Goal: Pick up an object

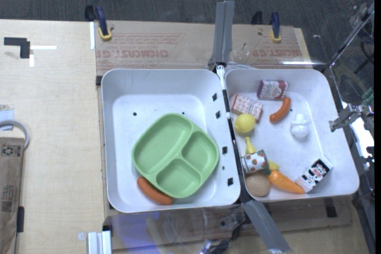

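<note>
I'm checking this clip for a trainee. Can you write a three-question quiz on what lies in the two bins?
1. True or false: the green divided plate lies in the right bin.
2. Which thing touches the plate's lower left edge: A) the lemon, B) a sausage, C) the carrot?
3. Fill in: the black and white carton lies near the right bin's lower ____ corner.

Key: 1 false, it lies in the left bin; 2 B; 3 right.
</note>
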Robot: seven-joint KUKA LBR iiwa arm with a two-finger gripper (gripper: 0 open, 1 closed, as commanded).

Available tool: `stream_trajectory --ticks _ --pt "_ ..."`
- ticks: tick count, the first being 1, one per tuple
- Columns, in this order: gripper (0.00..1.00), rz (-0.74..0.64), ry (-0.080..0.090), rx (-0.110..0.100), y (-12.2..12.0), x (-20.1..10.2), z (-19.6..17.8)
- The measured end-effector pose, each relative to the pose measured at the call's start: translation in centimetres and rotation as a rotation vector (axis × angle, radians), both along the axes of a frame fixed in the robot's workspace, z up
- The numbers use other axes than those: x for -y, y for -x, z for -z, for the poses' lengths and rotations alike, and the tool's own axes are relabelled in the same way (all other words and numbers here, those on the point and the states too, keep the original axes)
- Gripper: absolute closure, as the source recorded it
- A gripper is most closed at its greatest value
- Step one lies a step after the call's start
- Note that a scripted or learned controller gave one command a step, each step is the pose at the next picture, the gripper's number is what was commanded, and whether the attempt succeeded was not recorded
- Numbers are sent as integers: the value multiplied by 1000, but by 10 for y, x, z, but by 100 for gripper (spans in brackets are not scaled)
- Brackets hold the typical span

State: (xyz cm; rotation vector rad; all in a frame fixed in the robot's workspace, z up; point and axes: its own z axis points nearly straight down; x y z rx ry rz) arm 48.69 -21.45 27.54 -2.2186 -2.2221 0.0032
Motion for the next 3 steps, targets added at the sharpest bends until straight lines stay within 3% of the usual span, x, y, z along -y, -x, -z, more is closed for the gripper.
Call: stream_trajectory --ticks 1,2,3 --pt "0 -101 -1 -2 -49 -70 118" --pt "0 -76 0 1 -125 -54 173" --pt "100 -79 2 2 -125 -53 164"
